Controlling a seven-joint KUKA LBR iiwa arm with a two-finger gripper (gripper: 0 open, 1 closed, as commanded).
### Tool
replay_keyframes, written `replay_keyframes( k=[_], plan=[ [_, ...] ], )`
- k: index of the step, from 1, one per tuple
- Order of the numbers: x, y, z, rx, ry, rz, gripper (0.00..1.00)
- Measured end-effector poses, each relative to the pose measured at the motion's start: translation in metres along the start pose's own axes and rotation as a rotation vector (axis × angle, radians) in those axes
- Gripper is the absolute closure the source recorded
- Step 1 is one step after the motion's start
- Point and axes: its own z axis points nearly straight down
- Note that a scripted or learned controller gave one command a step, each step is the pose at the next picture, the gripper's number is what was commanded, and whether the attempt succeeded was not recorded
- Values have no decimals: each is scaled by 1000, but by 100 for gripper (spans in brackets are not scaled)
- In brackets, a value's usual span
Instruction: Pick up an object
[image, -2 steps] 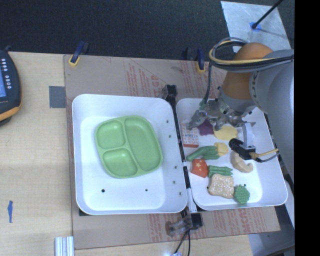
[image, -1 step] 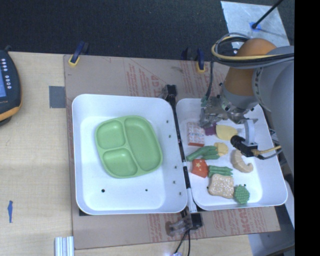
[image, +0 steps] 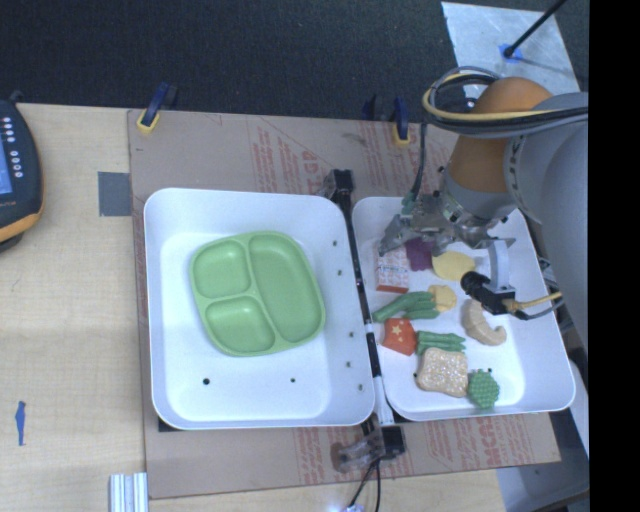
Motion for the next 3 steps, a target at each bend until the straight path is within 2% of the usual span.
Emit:
replay_keyframes(
  k=[1,2,3],
  plan=[
    [-31,16,12,-1,3,4,0],
    [-55,-70,10,-5,-3,7,0],
    [-15,-24,11,-3,-5,-2,0]
  ],
)
